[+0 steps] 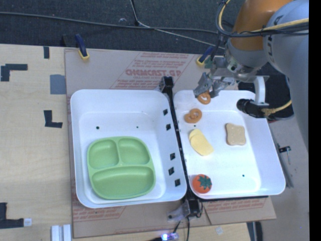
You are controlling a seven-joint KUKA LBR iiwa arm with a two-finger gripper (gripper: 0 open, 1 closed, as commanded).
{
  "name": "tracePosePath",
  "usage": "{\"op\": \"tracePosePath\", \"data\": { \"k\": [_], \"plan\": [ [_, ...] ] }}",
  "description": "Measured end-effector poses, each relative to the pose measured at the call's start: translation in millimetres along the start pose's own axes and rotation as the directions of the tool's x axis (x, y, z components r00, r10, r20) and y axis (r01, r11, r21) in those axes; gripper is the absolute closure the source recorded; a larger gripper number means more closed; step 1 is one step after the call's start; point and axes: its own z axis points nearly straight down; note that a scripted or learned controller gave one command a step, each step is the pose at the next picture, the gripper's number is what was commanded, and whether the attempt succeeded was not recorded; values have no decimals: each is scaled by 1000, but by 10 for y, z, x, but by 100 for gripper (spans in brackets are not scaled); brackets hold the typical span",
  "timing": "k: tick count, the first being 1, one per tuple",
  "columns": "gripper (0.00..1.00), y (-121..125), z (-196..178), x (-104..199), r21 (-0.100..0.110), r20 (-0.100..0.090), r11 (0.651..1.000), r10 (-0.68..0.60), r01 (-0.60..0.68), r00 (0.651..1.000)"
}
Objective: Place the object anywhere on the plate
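The arm (273,29) is reaching over the right bin (266,174), its gripper (205,95) pinching a small pretzel (204,99) at the bin's eleven o'clock. The green plate (120,167) is sitting in the left bin (80,109).

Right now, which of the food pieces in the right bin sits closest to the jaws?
The small brown ring at the bin's far edge, right at the gripper. The pretzel, yellow piece, toast and tomato all lie nearer the camera.

Pincer (205,95) grips a small brown ring (204,99) above right bin (266,149).
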Motion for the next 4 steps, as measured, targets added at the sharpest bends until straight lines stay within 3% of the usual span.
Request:
{"op": "tracePosePath", "data": {
  "k": [2, 3, 4],
  "plan": [
    [100, -28, 61, 1207, -1, 0, 1000, -2, 2, 1000],
    [100, -73, 266, 1807, 1, 1, 1000, -1, 1, 1000],
    [100, -81, 241, 2223, -1, 0, 1000, -1, 1, 1000]
  ]
}}
